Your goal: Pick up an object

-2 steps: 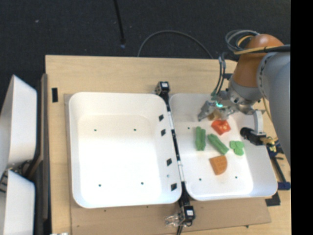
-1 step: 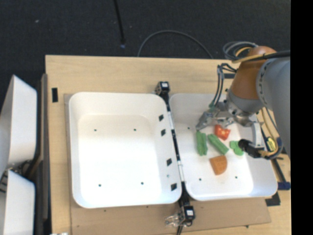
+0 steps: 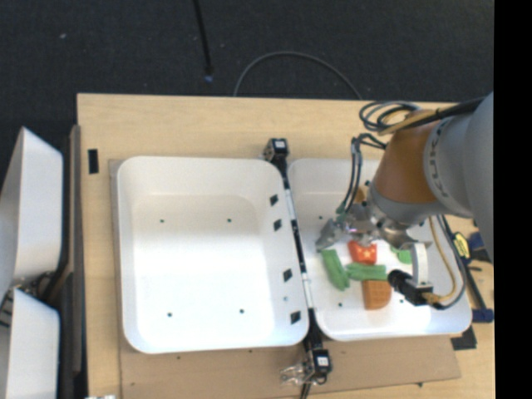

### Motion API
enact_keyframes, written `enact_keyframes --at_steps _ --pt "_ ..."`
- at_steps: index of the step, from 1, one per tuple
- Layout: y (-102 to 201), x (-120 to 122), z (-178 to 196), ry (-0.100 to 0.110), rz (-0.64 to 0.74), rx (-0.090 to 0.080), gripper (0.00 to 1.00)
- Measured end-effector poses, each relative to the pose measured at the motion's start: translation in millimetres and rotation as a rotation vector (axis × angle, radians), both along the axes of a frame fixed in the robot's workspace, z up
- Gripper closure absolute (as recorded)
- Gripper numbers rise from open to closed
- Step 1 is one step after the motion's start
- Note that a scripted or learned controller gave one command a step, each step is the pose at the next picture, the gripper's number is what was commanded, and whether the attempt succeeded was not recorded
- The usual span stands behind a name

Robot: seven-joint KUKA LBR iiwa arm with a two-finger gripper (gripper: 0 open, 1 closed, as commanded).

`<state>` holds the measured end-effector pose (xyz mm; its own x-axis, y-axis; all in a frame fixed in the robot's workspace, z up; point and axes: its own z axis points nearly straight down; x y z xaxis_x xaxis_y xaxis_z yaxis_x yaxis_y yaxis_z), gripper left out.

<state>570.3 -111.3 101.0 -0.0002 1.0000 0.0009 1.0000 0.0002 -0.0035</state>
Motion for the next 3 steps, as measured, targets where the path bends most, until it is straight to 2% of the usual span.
enact_keyframes --at_steps 1,2,3 --pt "1 -39 0 -0.002 -0.002 -0.002 0.00" --pt "11 -66 0 -0.004 -0.003 -0.002 0.00" --pt "11 -64 10 -0.009 -0.010 -0.001 1.00"
